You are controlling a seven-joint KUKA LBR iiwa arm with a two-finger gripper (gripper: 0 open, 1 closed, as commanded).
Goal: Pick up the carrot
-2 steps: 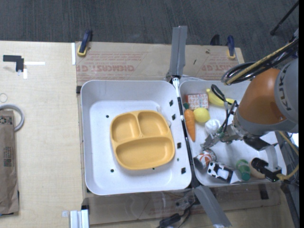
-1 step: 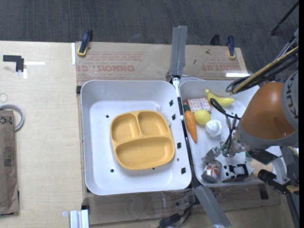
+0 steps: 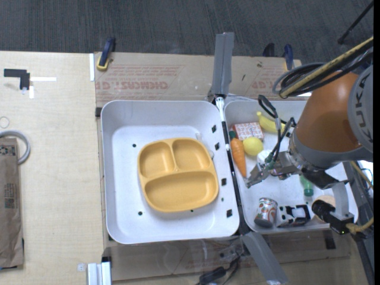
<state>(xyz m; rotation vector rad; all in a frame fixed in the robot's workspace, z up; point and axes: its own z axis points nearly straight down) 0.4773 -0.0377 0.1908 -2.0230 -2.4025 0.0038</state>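
Carrot lies in the right bin against its left wall, at nine o'clock from the lemon. Gripper hovers just at five o'clock of the carrot, fingers slightly parted, grasping nothing

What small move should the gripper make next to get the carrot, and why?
Probably shift a little toward the left bin and lower: the gripper sits just right of the carrot, near its lower tip, and the carrot lies free along the right bin's left wall.
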